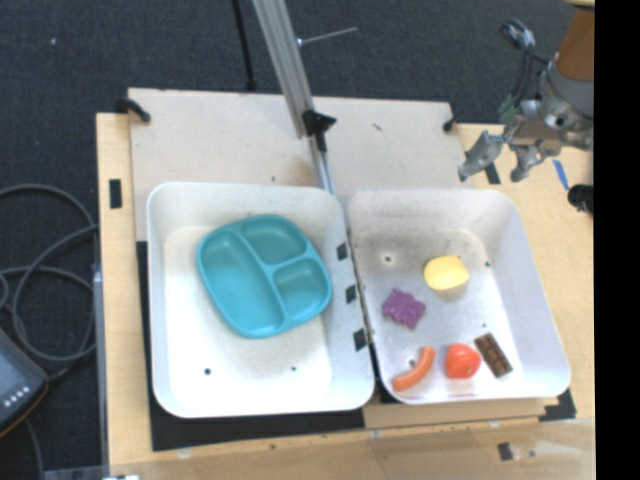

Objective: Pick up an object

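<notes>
Your gripper point(502, 164) hangs spread wide and holding nothing at upper right, outside the right bin point(530, 238). Bring it down squarely over the yellow lemon point(446, 273) at that bin's centre.

A robotics lab or test room, judging by the setup. Plain wooden bench point(120, 268) on dark grey carpet point(100, 28), topped with a pale board point(220, 133) fixed by black clamps at its corners. Two shallow white bins point(170, 378) side by side on the bench, set out like a test station rather than a home. Bare aluminium rail point(280, 48) slanting up from behind the bins, the sort used for mounting equipment. Loose black cables point(40, 258) trailing on the carpet left of the bench, beside a dark device point(15, 383). Robot arm point(560, 98) above the bench's far right corner.
</notes>
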Robot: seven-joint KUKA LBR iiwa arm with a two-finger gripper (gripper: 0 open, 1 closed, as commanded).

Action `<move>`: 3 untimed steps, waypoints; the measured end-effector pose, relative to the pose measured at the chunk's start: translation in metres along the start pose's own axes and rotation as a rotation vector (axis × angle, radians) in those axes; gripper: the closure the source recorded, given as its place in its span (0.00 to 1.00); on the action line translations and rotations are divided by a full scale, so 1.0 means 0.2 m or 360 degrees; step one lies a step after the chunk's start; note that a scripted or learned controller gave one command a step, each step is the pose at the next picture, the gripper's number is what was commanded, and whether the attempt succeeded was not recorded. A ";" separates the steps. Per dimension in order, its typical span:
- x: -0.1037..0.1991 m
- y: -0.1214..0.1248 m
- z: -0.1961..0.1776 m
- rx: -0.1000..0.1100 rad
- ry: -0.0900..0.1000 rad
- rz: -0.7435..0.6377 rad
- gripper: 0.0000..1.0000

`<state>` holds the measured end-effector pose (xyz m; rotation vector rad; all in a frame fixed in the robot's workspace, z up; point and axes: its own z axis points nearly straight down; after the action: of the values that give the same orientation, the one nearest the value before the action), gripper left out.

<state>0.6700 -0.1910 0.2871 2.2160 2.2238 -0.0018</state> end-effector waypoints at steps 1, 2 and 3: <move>0.00 0.00 0.00 0.0001 -0.0001 -0.0003 0.00; -0.04 0.00 0.30 0.0008 0.0001 0.0005 0.00; -0.05 0.04 0.55 0.0007 0.0001 0.0000 0.00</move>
<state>0.6791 -0.2021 0.1777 2.2182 2.2263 -0.0057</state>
